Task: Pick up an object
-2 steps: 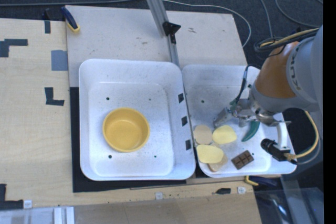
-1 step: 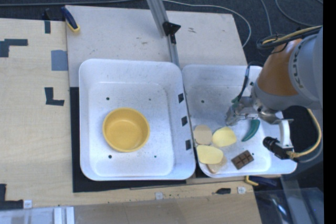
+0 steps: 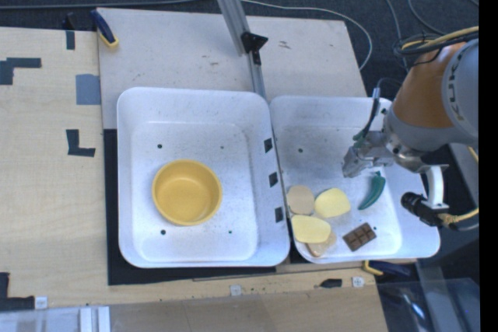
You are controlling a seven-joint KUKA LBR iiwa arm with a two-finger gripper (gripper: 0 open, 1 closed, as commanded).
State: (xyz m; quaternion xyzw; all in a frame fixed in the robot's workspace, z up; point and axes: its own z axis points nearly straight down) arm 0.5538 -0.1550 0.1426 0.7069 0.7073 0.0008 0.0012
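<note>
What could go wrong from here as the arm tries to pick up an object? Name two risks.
The gripper hangs right beside the small green piece, which might slide away. The yellow pieces and tan piece lie touching in the right bin, so a grab could catch two.

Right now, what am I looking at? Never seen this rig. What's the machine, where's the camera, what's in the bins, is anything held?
One camera looks down at a slant on a bench with two shallow white bins. The grey arm with the orange band reaches in from the right; its gripper hangs over the right bin. That bin has a green pepper-like piece, pale yellow and tan pieces and a brown chocolate-like square. The left bin holds a yellow bowl. I see nothing between the fingers, and cannot tell how they are set.
</note>
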